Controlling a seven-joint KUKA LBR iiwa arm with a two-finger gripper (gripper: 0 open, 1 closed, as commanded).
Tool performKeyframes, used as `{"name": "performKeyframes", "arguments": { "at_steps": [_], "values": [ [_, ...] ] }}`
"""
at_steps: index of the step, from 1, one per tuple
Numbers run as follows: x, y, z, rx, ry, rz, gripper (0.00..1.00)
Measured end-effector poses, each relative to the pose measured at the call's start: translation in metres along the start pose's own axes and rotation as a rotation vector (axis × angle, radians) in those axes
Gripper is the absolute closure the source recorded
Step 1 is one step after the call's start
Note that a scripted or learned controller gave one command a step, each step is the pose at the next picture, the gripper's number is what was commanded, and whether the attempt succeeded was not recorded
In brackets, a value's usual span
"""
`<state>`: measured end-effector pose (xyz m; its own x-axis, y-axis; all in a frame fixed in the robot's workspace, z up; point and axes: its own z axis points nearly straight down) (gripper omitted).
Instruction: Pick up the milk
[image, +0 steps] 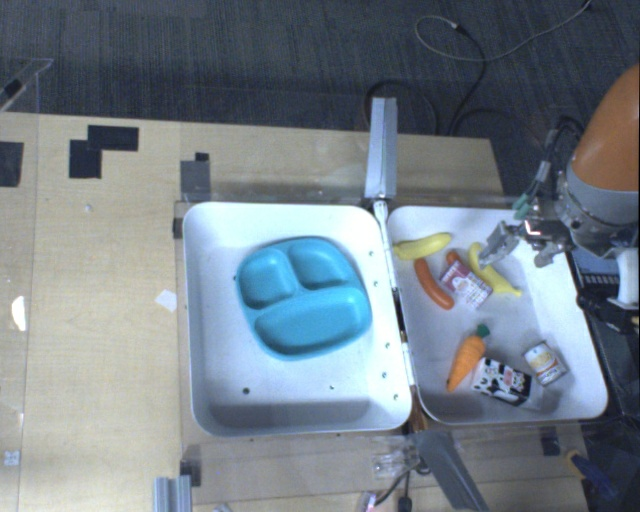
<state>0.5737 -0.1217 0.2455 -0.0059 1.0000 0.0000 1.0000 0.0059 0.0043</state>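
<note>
Milk (501, 381) lies on its side near the front of the right bin (590, 395), just right of the carrot (464, 361). Its long side runs left to right, tipped a little. The gripper (497, 247) hangs open farther back, over the bananas, so the milk is toward the front from it.

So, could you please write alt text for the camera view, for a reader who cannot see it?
A grey arm's gripper hovers over the right white bin, above a yellow banana, far from the black-and-white milk carton lying near an orange carrot and a small can. The left white bin holds a blue divided plate.
</note>
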Motion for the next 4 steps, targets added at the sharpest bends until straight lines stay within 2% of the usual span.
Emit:
{"name": "performKeyframes", "arguments": {
  "at_steps": [1, 2, 3, 4],
  "values": [
    [0.023, 0.017, -0.027, -0.002, 0.0, -0.048, 0.0],
    [-0.024, -0.019, 0.07, 0.0, 0.0, -0.102, 0.0],
    [-0.017, -0.079, 0.128, 0.001, 0.0, 0.18, 0.0],
    [-0.016, -0.077, 0.117, -0.005, 0.0, 0.179, 1.0]
  ]
}}
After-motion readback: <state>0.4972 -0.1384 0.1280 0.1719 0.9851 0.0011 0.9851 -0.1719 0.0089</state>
